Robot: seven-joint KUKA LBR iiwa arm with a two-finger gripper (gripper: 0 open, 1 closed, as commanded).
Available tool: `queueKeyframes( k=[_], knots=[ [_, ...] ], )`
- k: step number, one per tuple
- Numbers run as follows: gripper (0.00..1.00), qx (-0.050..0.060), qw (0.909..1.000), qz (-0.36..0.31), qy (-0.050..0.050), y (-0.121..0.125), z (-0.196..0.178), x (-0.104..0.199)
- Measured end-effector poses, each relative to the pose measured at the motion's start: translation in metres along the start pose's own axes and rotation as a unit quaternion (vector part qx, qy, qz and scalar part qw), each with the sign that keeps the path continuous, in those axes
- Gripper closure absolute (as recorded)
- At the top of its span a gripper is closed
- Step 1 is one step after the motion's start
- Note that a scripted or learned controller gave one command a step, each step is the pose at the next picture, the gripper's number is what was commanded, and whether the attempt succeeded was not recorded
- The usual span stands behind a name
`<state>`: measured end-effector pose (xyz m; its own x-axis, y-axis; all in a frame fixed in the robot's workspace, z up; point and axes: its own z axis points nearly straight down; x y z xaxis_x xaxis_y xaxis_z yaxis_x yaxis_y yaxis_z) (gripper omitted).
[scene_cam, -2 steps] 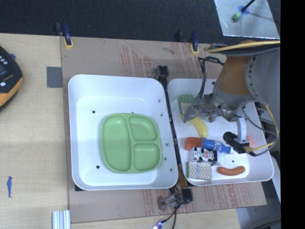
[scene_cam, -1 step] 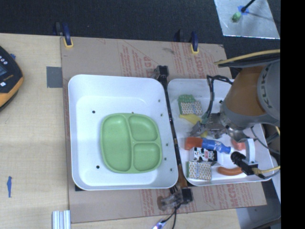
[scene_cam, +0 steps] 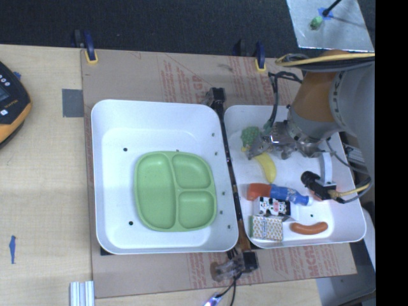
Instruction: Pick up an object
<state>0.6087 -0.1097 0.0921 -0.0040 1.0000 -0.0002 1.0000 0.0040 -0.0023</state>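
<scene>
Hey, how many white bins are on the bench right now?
2. The left bin holds a green divided plate. The right bin holds the small items, among them a banana and a sausage, with the arm reaching in.

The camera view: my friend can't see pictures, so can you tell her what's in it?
A grey robot arm reaches from the right, its tool low in the right white bin by a yellow banana and a green toy. The bin also holds a red block, blue piece, small boxes and sausage. The left bin holds a green divided plate.
</scene>
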Motion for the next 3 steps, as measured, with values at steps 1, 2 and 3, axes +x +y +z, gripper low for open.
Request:
queueKeyframes(
  k=[1,2,3],
  knots=[
    [0.0,0.001,1.0,-0.001,0.0,-0.055,0.001,0.008],
    [0.0,0.0,1.0,0.0,0.0,-0.081,0.0,0.008],
    [0.0,0.0,1.0,0.0,0.0,0.026,-0.024,0.009]
  ],
)
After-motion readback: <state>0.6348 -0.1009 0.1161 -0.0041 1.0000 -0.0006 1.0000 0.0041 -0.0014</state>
